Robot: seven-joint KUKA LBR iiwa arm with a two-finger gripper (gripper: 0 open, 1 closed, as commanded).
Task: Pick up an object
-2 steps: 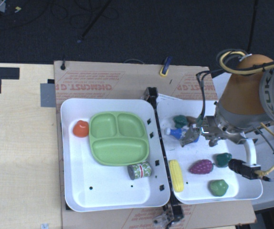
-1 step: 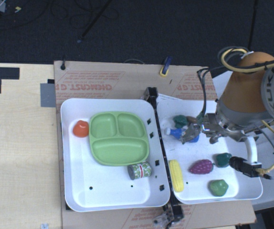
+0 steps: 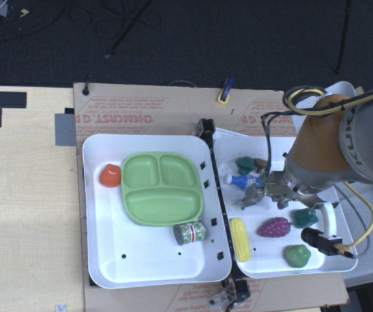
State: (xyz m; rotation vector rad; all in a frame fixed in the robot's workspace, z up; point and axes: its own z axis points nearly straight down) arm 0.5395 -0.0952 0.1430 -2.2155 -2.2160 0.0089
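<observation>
Blue object [image 3: 237,181], just left of jaws [image 3: 254,195]

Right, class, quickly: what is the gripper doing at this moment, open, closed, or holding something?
Gripper: over the right bin, near a blue object; open or closed cannot be told.

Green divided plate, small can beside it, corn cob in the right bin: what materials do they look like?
Green divided plate: likely moulded plastic, matte, uniform colour with soft rounded ridges. Small can: probably metal or plastic, with a printed label and pale end rim; unclear which. Corn cob: looks like plastic toy food, even yellow with slight sheen.
</observation>
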